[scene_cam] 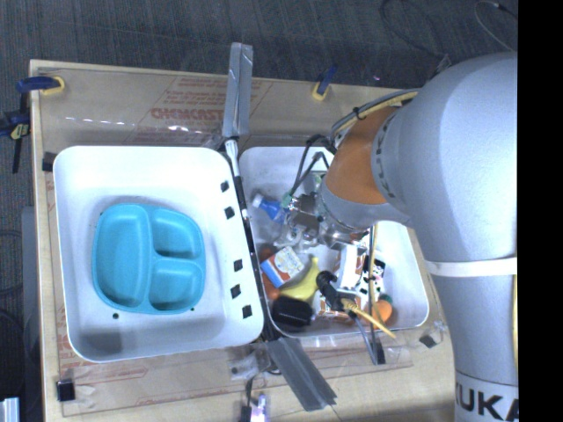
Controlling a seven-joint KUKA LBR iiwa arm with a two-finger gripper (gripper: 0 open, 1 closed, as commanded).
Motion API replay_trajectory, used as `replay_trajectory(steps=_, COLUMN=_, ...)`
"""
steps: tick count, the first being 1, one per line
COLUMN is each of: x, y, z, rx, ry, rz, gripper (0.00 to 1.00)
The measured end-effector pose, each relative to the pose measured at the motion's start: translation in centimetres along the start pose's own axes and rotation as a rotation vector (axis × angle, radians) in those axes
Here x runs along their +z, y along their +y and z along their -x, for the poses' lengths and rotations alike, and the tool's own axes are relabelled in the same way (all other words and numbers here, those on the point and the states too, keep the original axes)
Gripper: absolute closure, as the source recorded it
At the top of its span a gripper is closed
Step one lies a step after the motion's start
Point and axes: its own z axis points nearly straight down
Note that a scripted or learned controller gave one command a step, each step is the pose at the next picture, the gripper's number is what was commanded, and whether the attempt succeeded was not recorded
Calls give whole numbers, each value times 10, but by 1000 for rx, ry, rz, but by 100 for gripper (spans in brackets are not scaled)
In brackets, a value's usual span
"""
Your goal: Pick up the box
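Overhead, our grey arm (457,174) covers much of the right bin (413,310), leaving little open room there. We count two white bins; the left bin (79,183) holds one blue tray (149,258), with bare floor around it. Our gripper (308,222) hangs above the clutter; its grip we cannot tell. One box (283,264) lies below it, near the dividing wall, long axis unclear.

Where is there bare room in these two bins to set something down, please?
Left bin: a bare white floor strip surrounds the blue divided tray, widest along the far wall and near-left corner. Right bin: crowded with clutter under the arm; little floor showing.
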Motion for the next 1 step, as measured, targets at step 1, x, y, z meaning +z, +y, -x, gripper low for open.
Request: replay_trajectory(steps=1, x=-90, y=-90, z=-37, rx=454, ry=3, rz=5, gripper=100)
